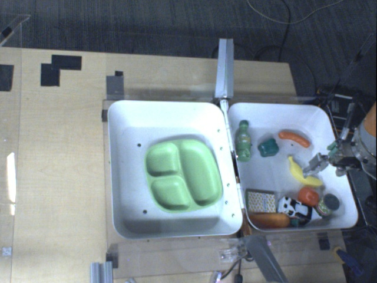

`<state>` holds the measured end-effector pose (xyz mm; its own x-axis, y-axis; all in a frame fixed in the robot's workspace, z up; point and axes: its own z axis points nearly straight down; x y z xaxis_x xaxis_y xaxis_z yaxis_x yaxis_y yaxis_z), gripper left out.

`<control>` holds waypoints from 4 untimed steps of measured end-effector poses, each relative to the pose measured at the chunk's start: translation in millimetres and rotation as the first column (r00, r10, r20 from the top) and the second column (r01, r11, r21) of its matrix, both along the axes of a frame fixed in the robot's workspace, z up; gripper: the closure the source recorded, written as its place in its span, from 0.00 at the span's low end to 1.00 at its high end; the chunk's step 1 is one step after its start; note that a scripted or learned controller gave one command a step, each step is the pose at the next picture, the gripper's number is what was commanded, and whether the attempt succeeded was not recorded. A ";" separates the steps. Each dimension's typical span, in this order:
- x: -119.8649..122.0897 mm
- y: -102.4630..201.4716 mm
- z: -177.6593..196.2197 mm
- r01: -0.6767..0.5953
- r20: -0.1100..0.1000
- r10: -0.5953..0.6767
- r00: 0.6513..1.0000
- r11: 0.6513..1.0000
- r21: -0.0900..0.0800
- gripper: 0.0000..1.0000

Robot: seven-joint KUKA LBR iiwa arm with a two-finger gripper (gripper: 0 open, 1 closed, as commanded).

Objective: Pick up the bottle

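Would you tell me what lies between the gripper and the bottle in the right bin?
In the camera view, a yellow banana and a teal block lie between the gripper and the bottle.

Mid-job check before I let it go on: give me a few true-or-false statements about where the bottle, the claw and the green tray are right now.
1. The bottle lies in the right bin, near its left wall. True.
2. The claw holds the bottle. False: it sits at the right bin's right side, by the banana, apart from the bottle.
3. The green tray lies in the left bin. True.
4. The bottle lies on the green tray. False: they are in different bins.
5. A teal block lies just right of the bottle. True.
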<state>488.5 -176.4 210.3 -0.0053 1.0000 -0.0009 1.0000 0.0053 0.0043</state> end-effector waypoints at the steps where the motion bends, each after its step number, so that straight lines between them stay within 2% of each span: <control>1: 3.2 68.1 -120.9 -0.049 0.011 0.049 0.999 0.999 -0.001 0.00; 2: 100.8 77.4 -117.7 0.139 0.004 -0.139 0.990 0.990 -0.002 0.00; 3: 102.4 79.3 -106.4 0.130 0.007 -0.130 0.992 0.992 0.000 1.00; 4: 104.3 80.5 -94.7 0.122 0.012 -0.122 0.992 0.993 0.000 1.00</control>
<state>592.7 -95.9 115.6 0.1169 0.9931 -0.0008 0.9930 -0.1169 0.0159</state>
